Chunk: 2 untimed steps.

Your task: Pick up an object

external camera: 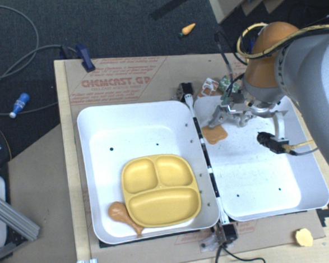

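- Claw: it hangs over the far-left part of the right bin, close to the wall shared with the left bin. You cannot tell from this slanted view whether it is apart or together. Nothing visibly sits in it, so log no grasp.
- Nearest candidate: a tan piece, flat and rounded, lies on the right bin's floor just beside the shared wall. It sits right under the claw's left side, and contact cannot be confirmed.
- Handling, judged: the tan piece looks like moulded toy food, so expect it to be light, stiff, smooth and not fragile. Lying flat, it gives little height to bite on.
- Where to take hold, judged: pinch across its narrow width at the edges, coming straight down. The wall crowds one side, so turn the claw to close along the wall rather than toward it. Expect the piece to skid if one side lands first.
- Further out, left bin: a yellow divided plate sits near the front, with an orange drumstick-shaped toy touching its front-left rim. The plate looks too broad for an easy pinch. The drumstick's thin handle is the better fallback.
- On the bench by the right bin's front corner: a small yellow chunk.
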### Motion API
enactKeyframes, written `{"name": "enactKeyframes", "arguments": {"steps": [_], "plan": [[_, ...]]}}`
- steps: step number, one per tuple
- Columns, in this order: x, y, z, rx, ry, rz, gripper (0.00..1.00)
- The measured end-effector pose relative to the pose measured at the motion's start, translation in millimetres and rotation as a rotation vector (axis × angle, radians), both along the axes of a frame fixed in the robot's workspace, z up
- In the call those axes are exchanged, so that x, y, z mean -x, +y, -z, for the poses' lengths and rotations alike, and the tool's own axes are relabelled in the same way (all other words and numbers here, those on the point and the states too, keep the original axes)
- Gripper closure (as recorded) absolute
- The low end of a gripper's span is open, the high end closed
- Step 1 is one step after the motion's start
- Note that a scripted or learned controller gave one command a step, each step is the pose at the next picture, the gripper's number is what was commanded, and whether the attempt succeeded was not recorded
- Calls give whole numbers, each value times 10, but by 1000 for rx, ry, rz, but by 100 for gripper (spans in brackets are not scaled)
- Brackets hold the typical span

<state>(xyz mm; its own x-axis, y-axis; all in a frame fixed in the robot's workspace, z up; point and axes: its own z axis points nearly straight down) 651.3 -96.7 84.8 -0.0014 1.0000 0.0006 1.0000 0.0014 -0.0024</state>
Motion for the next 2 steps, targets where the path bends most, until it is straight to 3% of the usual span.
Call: {"name": "enactKeyframes", "arguments": {"steps": [1, 2], "plan": [[104, -24, -1, 1, 0, 2, 0], [91, -19, -111, 1, -4, 1, 100]]}}
